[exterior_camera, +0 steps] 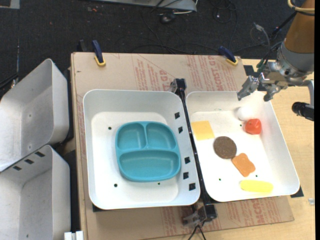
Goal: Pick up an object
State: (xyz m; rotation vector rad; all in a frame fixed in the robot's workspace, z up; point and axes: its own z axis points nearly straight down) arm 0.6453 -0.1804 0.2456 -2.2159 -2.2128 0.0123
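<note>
The grey robot arm with the orange band [303, 31] enters from the right upper corner, and its two-finger gripper [259, 90] hangs above the far right corner of the right shallow white bin [286, 154]. The two dark fingers [246, 91] are spread apart, one to the left and one to the right, and there is nothing between them.

The things to pick lie in the right bin. A small white round object [244, 112] is at the far side, just below the gripper but apart from it. Just beside it, to the right and a little nearer, stands a red rounded object [253, 126]. A flat pale yellow square piece [203, 130] lies near the left wall of this bin. A flat dark brown round disc [225, 147] is in the middle, and an orange oblong piece [243, 164] lies just beside it, toward the near side. A bright yellow long piece [256, 186] rests close to the near wall.

The left shallow white bin [97, 149] holds a turquoise plastic plate with three compartments [148, 151], lying flat in its middle.

Both bins stand on a brown cardboard sheet [145, 69], which is fixed at the far edge with two blue and yellow clamps [99, 54].
</note>
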